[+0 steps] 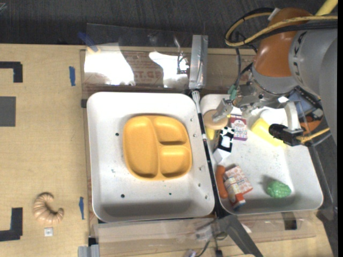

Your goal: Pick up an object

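Apparently the tool (236, 107) hovers above a small box (239, 128); grip state unclear.

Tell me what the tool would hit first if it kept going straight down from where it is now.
Probably the small pink and white carton near the right bin's back left corner. The tool points down just above it, though depth is hard to judge from this view.

A gripper (239, 96) is seen low over the right bin (300, 197), just above a small carton (239, 128); a yellow tray (157, 146) is seen to its left.
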